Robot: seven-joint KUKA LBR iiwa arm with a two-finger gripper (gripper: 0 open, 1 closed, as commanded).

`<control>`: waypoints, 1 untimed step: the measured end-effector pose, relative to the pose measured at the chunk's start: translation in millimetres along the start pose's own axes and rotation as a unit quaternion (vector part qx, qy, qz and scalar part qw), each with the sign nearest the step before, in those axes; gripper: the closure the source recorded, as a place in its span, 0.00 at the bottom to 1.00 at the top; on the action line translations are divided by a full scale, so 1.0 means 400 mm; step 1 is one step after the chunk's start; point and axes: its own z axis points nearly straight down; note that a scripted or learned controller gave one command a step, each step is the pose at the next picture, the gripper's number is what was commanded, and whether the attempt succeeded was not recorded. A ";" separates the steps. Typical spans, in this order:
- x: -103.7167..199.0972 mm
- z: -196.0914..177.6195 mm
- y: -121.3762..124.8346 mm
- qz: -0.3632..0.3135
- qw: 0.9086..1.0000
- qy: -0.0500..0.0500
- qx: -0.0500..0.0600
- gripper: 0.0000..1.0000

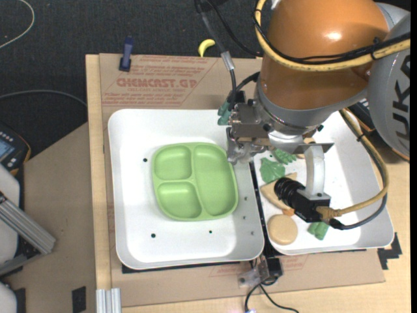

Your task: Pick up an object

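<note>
Mostly, arm [313,51] hides the right bin [365,168].

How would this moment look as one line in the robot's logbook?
arm: over right bin | tool: at bins' divide, grip unclear | green tray: left bin

Surface [163,77]: brown board with red printed lettering along its far part. Directly on it: two shallow white bins side by side, left bin [127,194] and right bin [368,175], edges touching at centre.
</note>
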 end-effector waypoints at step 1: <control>0.009 -0.040 0.003 -0.003 1.000 0.003 -0.007 1.00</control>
